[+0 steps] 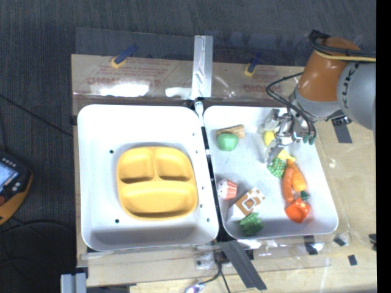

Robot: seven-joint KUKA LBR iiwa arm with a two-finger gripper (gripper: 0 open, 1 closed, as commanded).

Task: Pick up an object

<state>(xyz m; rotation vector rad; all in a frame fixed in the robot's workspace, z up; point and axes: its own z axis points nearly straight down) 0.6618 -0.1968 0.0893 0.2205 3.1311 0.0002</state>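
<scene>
Gripper (280, 140), grip state unclear, hangs over right bin (327, 209) on wooden bench (360, 182).

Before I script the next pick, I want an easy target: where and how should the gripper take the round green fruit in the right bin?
Grip the round green fruit across its middle, coming straight down from above. It looks rounded, with bare bin floor on its left and lower sides; only the tan piece at its upper edge crowds it, so probably close left-to-right.

We see a dark grey carpet floor (122, 5) around a light wooden bench (351, 170), with black cables (24, 224) lying loose.
</scene>
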